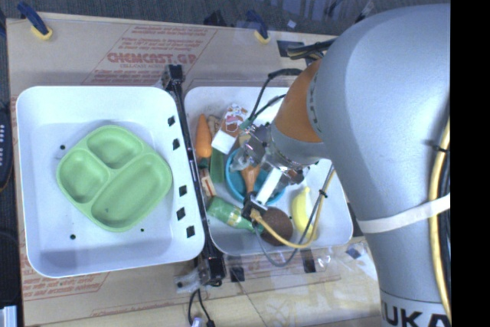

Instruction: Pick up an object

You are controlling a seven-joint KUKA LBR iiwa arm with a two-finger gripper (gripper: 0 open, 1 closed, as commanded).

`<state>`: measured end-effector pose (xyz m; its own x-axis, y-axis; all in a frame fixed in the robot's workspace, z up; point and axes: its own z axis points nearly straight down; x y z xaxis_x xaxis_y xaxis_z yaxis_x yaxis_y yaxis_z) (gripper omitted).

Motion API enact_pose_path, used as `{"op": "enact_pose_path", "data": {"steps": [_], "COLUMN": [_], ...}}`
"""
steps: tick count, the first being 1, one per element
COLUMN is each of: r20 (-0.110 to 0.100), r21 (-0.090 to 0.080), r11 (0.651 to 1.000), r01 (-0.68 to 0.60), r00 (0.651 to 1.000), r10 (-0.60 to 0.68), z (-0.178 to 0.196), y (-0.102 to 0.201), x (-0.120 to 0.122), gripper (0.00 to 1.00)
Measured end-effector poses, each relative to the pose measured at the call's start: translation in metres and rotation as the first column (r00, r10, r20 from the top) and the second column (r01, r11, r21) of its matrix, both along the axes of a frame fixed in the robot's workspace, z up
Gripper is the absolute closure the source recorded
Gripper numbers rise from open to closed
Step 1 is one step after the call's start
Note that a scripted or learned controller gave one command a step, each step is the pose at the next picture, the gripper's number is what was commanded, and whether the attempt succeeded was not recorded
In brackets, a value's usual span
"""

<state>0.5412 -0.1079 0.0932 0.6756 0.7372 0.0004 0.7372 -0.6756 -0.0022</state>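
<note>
Grey arm (390, 126) above two white bins, gripper (256, 176) down in the right bin (344, 220), grip impossible to tell
Beneath the gripper one blue bowl (269, 186); close around it one carrot (203, 135), one green bottle (228, 212), one brown ball (277, 224), one yellow fruit (302, 209); one green plate (115, 176) well apart, in the left bin (38, 165)

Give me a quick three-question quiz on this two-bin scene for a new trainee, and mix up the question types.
1. True or false: the green divided plate lies in the left bin.
2. Multiple choice: the gripper is over which place? A) the left bin B) the right bin C) the bare bench in front of the bins.
3. Short answer: how many compartments does the plate have?

Key: 1 true; 2 B; 3 three.
</note>
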Motion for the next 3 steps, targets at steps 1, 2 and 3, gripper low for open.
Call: {"op": "enact_pose_path", "data": {"steps": [1, 2, 3], "r20": [-0.009, -0.008, -0.005], "r21": [0.007, 0.001, 0.001], "r11": [1.000, 0.994, 0.995], "r01": [-0.012, 0.106, -0.095], "r00": [1.000, 0.994, 0.995], "r10": [0.012, -0.106, 0.095], "z": [0.009, 0.051, 0.098], "y": [0.002, 0.013, 0.043], "x": [-0.001, -0.003, -0.006], "gripper": [1.00, 1.00, 1.00]}}
